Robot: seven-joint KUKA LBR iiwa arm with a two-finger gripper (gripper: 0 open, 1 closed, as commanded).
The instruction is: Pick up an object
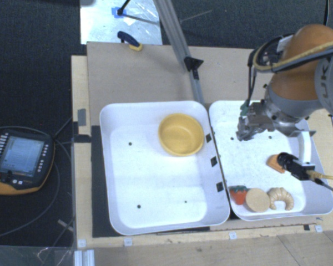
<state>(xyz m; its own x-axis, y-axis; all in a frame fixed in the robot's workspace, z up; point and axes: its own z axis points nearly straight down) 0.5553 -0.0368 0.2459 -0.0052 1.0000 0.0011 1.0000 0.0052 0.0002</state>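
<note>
My gripper (245, 132) hangs over the upper left part of the right bin (233, 165), pointing down at bare white floor. Nothing shows between its fingers. A yellow bowl (181, 134) sits upright in the top right of the left bin (150, 204). Along the right bin's front edge lie a red and green piece (237, 193), a round tan disc (257, 200) and a pale croissant-shaped piece (281, 197). An orange piece (276, 163) rests to the right, partly hidden by a black part of the arm.
A teach pendant (18, 159) lies on the dark floor at left. A grey tripod leg (175, 29) slants across the bench's back edge, ending in a black clamp (193, 64). A yellow and black clip (129, 40) sits at the bench's far corner.
</note>
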